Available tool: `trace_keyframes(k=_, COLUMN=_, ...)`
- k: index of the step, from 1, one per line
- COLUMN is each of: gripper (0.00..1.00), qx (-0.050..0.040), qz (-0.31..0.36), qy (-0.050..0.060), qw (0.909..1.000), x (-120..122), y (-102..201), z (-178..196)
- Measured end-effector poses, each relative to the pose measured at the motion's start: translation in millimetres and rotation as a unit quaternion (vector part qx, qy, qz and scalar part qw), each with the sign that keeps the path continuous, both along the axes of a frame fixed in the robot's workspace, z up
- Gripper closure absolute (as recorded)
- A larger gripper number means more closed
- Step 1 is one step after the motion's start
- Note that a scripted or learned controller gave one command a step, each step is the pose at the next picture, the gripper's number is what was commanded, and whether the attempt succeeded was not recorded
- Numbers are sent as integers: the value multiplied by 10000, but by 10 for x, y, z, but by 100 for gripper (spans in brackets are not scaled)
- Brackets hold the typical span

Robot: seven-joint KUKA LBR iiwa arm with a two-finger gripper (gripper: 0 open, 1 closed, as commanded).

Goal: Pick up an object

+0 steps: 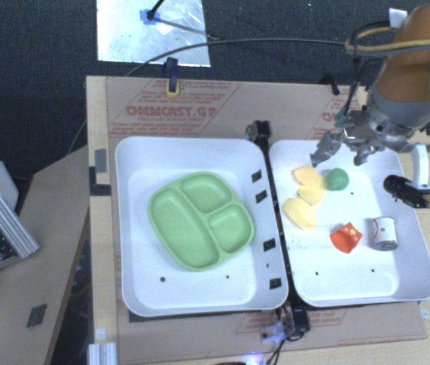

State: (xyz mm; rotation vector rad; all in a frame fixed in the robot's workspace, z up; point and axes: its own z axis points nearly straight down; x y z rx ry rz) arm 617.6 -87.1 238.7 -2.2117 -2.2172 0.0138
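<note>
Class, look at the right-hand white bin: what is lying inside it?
Inside the right bin lie three pale yellow pieces, a green ball, a red item and a small white can. The gripper hangs over the bin's far end and covers some of its floor.

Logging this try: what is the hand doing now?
Hand: open, holding nothing, above the right bin's far end near the green ball.

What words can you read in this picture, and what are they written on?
"CHEMCAST GP" in red, on the brown board behind the left bin.
Red print on the board behind the right bin and along the front edge: too partial or blurred to read.
The small white can has a label: too small to read.
</note>
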Motion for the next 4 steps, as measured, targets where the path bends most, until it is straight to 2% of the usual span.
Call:
trace_keyframes(k=1, gripper=0, qx=-4, qz=7, qy=-49, qw=10000, x=18, y=1, z=57)
trace_keyframes(k=2, gripper=0, qx=-2, qz=-3, qy=-33, qw=10000, x=2, y=-6, z=-393)
trace_keyframes(k=4, gripper=0, qx=1, qz=-11, qy=-35, qw=10000, x=-64, y=-4, z=-1591)
